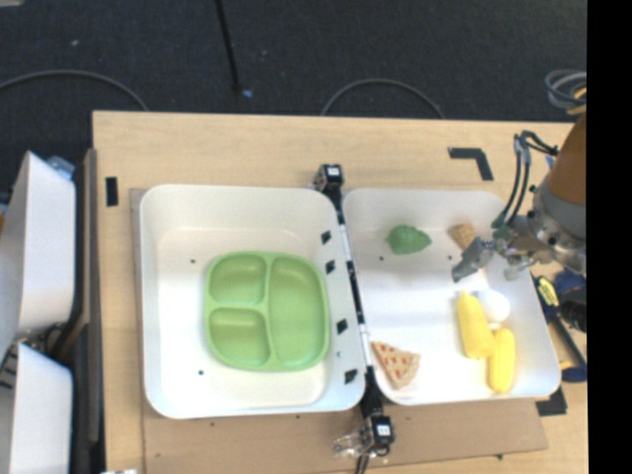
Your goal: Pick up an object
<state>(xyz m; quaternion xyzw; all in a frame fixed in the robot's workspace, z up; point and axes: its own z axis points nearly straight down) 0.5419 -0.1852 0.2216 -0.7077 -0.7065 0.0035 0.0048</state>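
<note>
Two yellow pieces (487, 340) lie just below the tool (481, 262) in the right bin (434, 383), long axes running up and down the view, with a small white object (495, 307) touching the upper one. The tool hovers over the bin; its finger spacing cannot be made out, and the arm (565, 181) is cut off at the right.

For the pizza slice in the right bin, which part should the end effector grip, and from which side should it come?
Grip the pizza slice across its narrower end, away from the crust, coming straight down from above. It lies flat in the near-left corner of the right bin, close to the wall, so a sideways approach looks blocked. The end effector hangs further back, near the yellow pieces.
</note>
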